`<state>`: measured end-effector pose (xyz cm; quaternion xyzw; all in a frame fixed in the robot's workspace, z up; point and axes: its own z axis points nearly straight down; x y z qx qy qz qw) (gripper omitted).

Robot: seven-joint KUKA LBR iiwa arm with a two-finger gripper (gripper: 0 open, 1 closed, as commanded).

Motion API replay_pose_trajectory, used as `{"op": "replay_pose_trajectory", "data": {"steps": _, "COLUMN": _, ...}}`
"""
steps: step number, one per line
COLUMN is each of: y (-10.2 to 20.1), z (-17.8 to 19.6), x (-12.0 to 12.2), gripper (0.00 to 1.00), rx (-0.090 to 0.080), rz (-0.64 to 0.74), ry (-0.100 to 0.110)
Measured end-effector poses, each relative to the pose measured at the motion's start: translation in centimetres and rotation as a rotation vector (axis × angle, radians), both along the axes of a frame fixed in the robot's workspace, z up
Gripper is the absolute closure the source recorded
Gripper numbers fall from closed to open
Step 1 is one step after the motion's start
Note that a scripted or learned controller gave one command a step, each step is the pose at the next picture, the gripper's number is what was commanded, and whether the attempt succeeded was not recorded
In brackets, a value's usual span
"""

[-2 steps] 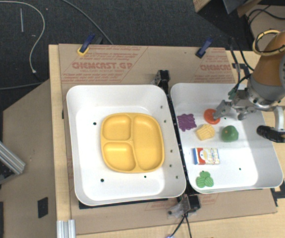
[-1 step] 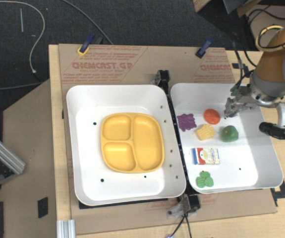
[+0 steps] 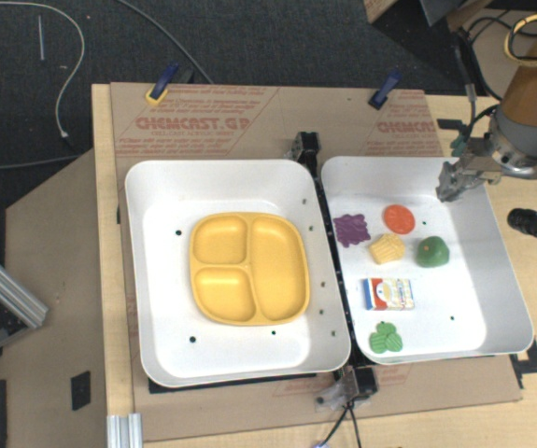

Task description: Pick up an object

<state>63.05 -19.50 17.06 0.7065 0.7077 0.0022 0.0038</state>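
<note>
We see the grey two-finger gripper (image 3: 450, 183) at the upper right of the frame, poised above the right white bin (image 3: 492, 297) — carrying nothing — presumably lining up on the small plastic toy foods clustered at centre right, the round orange slice (image 3: 399, 218) nearest.

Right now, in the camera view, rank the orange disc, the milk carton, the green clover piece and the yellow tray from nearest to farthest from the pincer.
From the pincer at the right bin's upper right:
1. Orange disc, just below-left of it.
2. Milk carton, mid right bin.
3. Green clover piece, at that bin's near edge.
4. Yellow tray, in the left bin.
</note>
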Motion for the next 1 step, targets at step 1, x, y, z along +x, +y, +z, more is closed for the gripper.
{"op": "replay_pose_trajectory", "data": {"steps": 1, "y": -0.02, "z": 5.55, "x": 0.19, "gripper": 1.0, "rx": 0.0, "rz": 0.0, "ry": 0.0}}
